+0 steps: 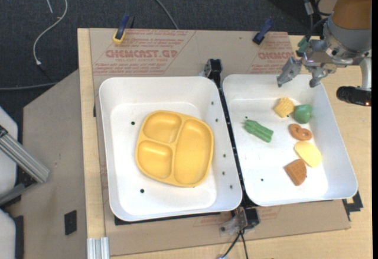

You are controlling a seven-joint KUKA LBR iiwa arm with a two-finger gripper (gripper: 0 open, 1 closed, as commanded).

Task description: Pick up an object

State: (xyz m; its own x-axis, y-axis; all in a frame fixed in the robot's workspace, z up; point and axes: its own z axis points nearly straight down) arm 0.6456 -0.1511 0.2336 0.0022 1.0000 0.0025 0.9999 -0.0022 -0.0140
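Two white bins sit side by side on the surface: the left bin (112,133) carries one yellow divided plate (175,147), and the right bin (260,175) carries six small toy foods toward its right edge. Among them are a green bean pod (258,130), a corn piece (284,107) and a pretzel (300,132). Over the right bin's far edge, the gripper (302,75) hangs with fingers spread, holding nothing.

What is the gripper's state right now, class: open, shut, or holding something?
Grey two-finger gripper: open, fingers spread, holding nothing, above the far edge of the right shallow white bin.
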